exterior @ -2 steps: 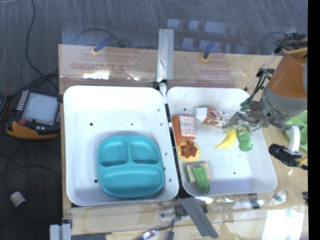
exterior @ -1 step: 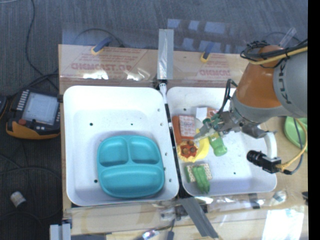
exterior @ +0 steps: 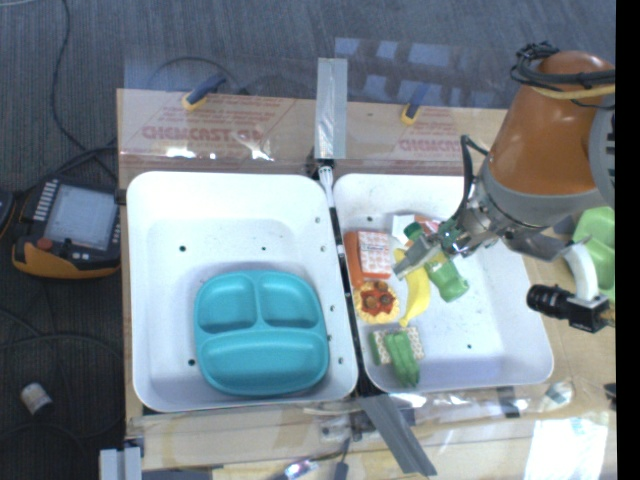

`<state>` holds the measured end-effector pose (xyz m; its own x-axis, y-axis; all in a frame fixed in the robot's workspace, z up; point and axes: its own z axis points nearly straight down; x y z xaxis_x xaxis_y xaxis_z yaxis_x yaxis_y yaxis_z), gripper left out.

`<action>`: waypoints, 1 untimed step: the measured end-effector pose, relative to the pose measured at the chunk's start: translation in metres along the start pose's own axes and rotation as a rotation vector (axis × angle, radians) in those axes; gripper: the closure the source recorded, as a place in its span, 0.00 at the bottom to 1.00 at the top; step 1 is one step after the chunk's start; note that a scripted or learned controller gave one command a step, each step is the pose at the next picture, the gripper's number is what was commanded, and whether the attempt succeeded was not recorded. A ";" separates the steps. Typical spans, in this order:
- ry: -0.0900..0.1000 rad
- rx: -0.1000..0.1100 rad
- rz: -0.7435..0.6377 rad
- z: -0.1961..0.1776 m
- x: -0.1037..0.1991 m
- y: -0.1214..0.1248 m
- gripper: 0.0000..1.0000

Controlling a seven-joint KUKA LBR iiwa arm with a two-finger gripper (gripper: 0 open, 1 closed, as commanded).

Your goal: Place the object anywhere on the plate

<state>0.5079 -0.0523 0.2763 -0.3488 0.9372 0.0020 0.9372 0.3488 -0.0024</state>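
The plate (exterior: 262, 330) is sitting in the left bin (exterior: 160, 208). The jaws (exterior: 432, 251) are hovering over the toys (exterior: 400, 298) in the right bin (exterior: 500, 338); I cannot tell their state.

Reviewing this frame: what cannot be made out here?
- Gripper, camera view: blurred against the cluttered items, so open or shut is unclear, as is any hold.
- Orange packet: print too small to read.
- Green object at the right edge: partly covered by the arm, identity unclear.

Plate (exterior: 262, 330): teal, plain.
Bins (exterior: 160, 268): white, dark specks.
Banana (exterior: 416, 296): yellow.
Bottle (exterior: 449, 280): green.
Packet (exterior: 374, 252): orange-red and white print.
Arm band (exterior: 556, 128): orange over grey.
Bench (exterior: 240, 128): brown cardboard, red lettering.
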 end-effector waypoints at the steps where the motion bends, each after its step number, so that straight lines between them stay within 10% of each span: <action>1: 0.000 0.000 -0.296 0.084 0.021 0.046 1.00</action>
<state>0.5439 -0.0166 0.1920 -0.6067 0.7949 0.0030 0.7949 0.6067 -0.0017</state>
